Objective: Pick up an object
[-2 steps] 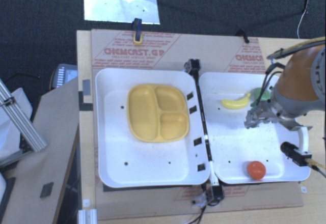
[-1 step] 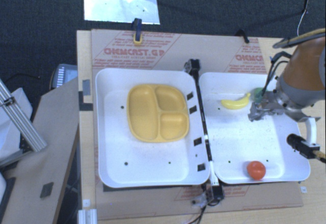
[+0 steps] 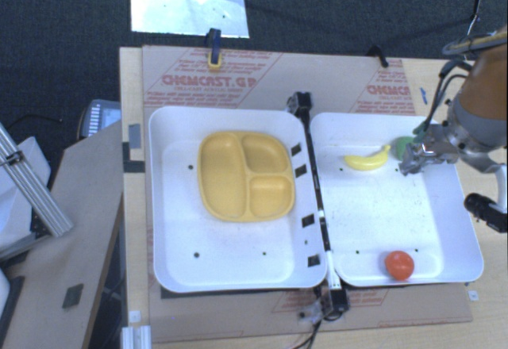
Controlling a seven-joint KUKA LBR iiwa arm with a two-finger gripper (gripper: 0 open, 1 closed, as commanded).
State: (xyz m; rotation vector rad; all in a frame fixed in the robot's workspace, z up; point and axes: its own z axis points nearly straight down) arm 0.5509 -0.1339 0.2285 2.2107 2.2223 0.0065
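Banana (image 3: pixel 367 159) lies in the right bin (image 3: pixel 444 205), far side, just left of the hand (image 3: pixel 413 159); a green item (image 3: pixel 403 146) sits beside it. Hand's opening cannot be told. Advise centring over the banana before closing. Tomato (image 3: pixel 399 264) near edge.

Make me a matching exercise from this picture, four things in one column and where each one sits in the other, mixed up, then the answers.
Things:
1. yellow divided plate
2. banana
3. red tomato
4. gripper

Places:
A. near corner of the right bin
B. middle of the left bin
C. just right of the banana
D. far part of the right bin

Pairs: 1-B, 2-D, 3-A, 4-C
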